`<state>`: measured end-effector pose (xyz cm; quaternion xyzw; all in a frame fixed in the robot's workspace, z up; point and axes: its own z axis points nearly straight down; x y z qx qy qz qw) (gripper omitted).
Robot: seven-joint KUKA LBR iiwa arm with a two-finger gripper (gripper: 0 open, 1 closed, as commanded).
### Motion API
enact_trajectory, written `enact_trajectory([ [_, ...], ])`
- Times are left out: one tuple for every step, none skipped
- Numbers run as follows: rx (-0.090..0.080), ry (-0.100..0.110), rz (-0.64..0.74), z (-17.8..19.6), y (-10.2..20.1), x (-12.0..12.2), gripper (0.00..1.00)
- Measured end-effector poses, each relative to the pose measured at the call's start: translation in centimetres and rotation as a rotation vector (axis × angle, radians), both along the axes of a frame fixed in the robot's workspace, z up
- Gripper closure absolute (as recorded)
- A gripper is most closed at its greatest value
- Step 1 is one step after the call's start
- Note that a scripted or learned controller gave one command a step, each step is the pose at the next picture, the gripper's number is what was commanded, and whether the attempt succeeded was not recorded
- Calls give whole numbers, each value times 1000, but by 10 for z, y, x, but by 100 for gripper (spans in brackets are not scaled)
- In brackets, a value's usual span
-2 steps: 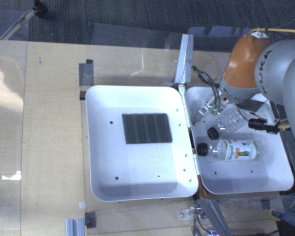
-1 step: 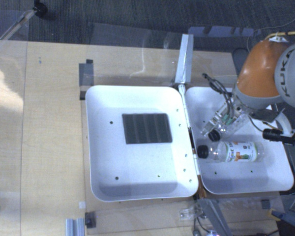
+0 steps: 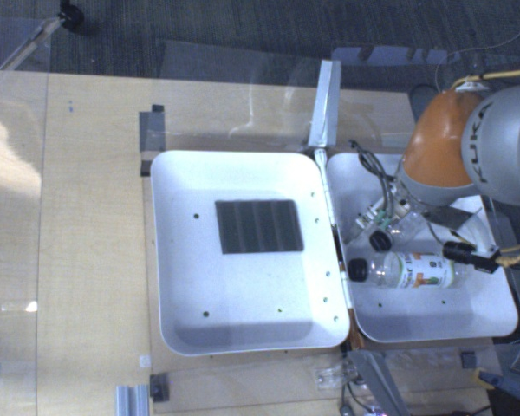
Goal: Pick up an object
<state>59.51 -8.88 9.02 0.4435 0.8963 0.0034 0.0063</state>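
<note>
Counter (image 3: 78,258) of pale wood is carrying two shallow white plastic bins side by side, and we are looking down on them at a slant. In the left white bin (image 3: 182,319) we are seeing a dark ribbed rectangular mat (image 3: 258,226) lying flat near the middle, well apart from the walls. In the right white bin (image 3: 485,315) a clear plastic bottle with a black cap and a white, green and orange label (image 3: 406,271) is lying on its side, its cap pointing toward the divider between the bins. The grey arm with the orange band (image 3: 442,141) is reaching in from the right and hanging over the far half of the right bin. Its gripper (image 3: 380,224) is sitting low, just beside and above the bottle's neck end, with loose cables trailing around it. We are unable to tell how the gripper is set, since the wrist and wiring are hiding that part, and we are seeing nothing clearly held in it. The bottle is resting on the bin floor.
</note>
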Motion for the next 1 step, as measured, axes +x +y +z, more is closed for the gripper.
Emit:
enact_trajectory([
  [1,-10,2,13,1,3,100],
])
